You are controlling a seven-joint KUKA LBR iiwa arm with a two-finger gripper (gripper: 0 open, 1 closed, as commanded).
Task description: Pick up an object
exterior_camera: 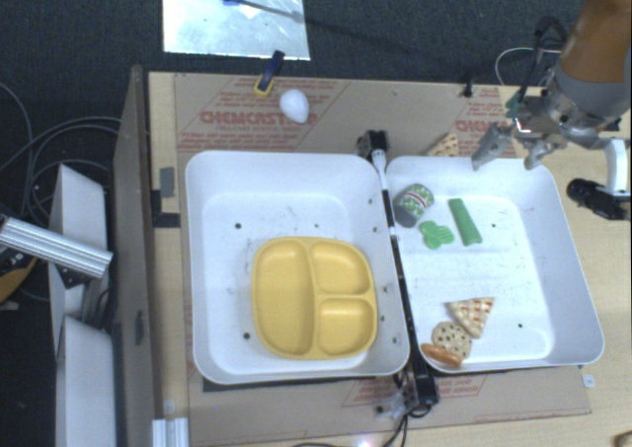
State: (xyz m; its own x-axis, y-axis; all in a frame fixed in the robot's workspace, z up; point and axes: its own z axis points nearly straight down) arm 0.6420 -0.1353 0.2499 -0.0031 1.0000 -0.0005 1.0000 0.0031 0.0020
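Above the right bin's (568,238) far rim, we see the gripper (513,151) with fingers spread, holding nothing. Pizza slice (472,314), cookie (449,338), green stick (464,221) lie inside; the arm (597,50) is cut off at right.

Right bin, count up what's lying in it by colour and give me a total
Green: 3, a green stick, a green leafy piece, a green-and-white round piece
Orange-tan: 2, a pizza slice, a cracker piece
Total: 5
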